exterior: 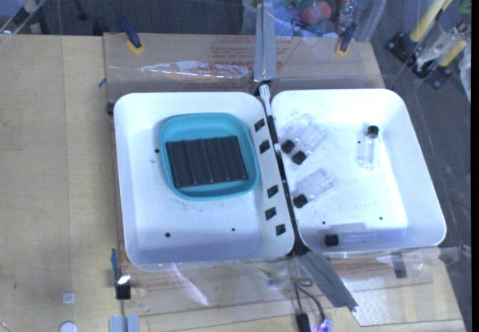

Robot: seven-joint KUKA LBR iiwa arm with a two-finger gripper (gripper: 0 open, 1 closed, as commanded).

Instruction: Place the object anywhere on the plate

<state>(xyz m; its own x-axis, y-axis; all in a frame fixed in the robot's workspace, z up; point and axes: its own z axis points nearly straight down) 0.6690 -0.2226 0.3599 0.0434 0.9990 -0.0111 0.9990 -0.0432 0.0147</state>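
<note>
Camera view, step in hand: judging by how things lie, nothing has been picked; the plate carries only its dark ribbed insert, so the task stands at its start.
Camera view, plate: a teal plate (pixel 171 173) with raised rim sits in the left bin (pixel 135 226), a dark grooved slab (pixel 206 161) lying flat in its middle.
Camera view, task's thing: several small clear vials with black caps lie in the right bin (pixel 408 173); which one is meant I cannot tell.
Camera view, vial positions: a cluster of vials (pixel 301 137) near the divider, one vial (pixel 313 188) below it, one vial (pixel 367 145) apart toward the middle right, and one vial (pixel 350 236) along the bin's near wall.
Camera view, look of the vials: transparent, faint against the white floor, lying on their sides; likely light and prone to roll.
Camera view, gripper: I cannot tell whether it is open or closed.
Camera view, next move: probably a descent over an isolated vial, the fingers set across its body, then a carry over the divider to the plate.
</note>
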